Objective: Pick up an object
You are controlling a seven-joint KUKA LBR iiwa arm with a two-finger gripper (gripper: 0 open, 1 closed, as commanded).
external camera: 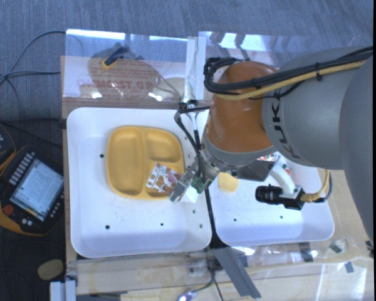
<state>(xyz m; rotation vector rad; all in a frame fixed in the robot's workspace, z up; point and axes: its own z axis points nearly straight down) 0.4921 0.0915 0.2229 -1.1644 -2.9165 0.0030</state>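
A yellow divided plate (135, 158) lies in the left bin (91, 218). On its lower right corner rests a small flat packet (161, 177) with red and white print. My gripper (189, 188) hangs low at the left bin's right wall, right beside the packet's right edge, and I cannot tell whether it touches the packet. A small pale yellow block (227, 182) lies in the right bin (269, 227), just right of the gripper and partly hidden under the wrist.
The grey and orange arm covers most of the right bin's upper half. A brown paper bag (122, 80) lies behind the left bin. A handheld control pendant (28, 187) sits on the floor to the left.
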